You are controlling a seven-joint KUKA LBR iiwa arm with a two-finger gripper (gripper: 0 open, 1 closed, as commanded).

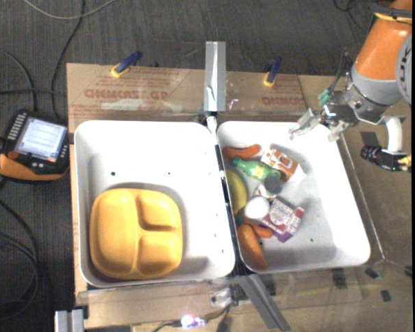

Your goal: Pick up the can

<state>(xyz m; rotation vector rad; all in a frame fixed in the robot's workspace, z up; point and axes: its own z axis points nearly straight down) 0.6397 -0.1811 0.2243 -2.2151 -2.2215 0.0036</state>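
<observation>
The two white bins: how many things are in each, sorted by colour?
Yellow: 2, a divided plastic tray in the left bin, a banana in the right.
Orange: 2, carrots.
Green: 1, a bottle.
Other packets and tubs: number unclear, jumbled together.
Total: at least 5.

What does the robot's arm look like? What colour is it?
The arm is chunky and rounded, with a big orange band above a grey wrist. At its tip sits a small metal end effector with thin pale fingers, a bit of green on it, and dark cables running alongside.
</observation>
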